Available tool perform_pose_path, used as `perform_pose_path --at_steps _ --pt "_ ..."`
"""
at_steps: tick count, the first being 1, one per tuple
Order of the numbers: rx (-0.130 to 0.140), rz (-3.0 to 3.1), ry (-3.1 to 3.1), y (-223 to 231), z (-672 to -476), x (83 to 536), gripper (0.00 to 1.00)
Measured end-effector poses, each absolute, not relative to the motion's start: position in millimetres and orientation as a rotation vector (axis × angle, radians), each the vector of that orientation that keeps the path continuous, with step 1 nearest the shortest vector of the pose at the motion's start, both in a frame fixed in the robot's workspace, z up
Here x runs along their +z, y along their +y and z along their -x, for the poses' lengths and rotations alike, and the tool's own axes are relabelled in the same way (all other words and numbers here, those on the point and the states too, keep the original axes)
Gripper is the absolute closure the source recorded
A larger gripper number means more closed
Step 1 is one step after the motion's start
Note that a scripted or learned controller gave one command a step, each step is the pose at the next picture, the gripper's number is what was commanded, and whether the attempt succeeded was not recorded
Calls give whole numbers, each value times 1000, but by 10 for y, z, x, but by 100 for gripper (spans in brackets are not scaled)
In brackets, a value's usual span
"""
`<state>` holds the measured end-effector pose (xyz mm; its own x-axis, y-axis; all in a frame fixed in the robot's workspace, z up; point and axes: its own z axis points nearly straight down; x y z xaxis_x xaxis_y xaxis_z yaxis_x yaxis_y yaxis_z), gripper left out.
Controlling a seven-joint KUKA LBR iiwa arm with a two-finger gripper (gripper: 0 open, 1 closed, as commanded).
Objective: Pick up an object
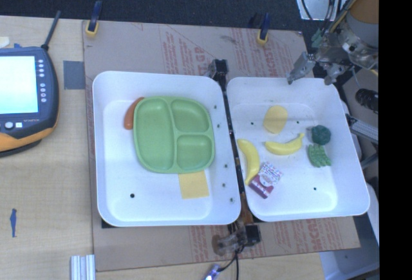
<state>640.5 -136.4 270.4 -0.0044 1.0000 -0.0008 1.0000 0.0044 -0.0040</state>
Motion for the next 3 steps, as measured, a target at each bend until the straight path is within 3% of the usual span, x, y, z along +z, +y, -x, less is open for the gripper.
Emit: perform_pose_path --at_steps 1,2,3 --pt "9 2213 -2224 -1269 -6252 971 0" --pt "11 2213 -2226 -1281 -6259 1083 100" --pt "12 2212 -2227 -1282 -6257 1082 0"
